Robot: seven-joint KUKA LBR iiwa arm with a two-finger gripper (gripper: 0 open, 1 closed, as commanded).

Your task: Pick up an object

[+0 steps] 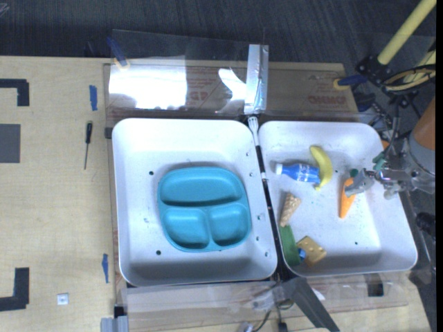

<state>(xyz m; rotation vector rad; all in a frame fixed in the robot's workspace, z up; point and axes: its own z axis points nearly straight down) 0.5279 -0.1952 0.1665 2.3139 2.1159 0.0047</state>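
The right bin (360, 244) holds several small objects. An orange carrot (344, 203) lies near its right side. A yellow banana (320, 162) rests against a blue bottle (300, 172) in the middle. A tan cone-like piece (289, 208) lies lower left, with a green item (288, 243) and a tan block (312, 250) at the front edge. My gripper (370, 177) hangs over the bin's right side, just above and right of the carrot's upper end; whether it touches the carrot is unclear.
The left bin (131, 151) holds a blue divided plate (204, 206). A clear plastic panel (183, 78) stands behind the bins. Cables and a yellow pole (408, 23) crowd the upper right, beside the arm (422, 144).
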